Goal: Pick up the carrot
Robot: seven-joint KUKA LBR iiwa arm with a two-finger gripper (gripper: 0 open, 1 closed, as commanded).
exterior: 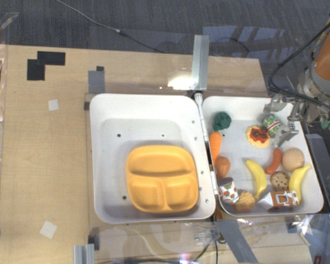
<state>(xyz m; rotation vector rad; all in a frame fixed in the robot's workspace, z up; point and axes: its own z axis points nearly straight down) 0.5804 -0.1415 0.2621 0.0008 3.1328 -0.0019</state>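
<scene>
Two white bins sit side by side on the wooden counter (44, 164). The left bin (107, 125) holds one yellow tray (162, 177). The right bin (239, 108) holds one carrot (214, 146), two bananas (257, 176), one sausage (274, 160) and several other toy foods. The carrot lies against the bin's left wall, long axis running near to far, its tip pointing near. My gripper (283, 122) hovers at the bin's far right, fingers apart, gripping nothing. Dark carpet (154, 10) lies beyond the counter.
</scene>
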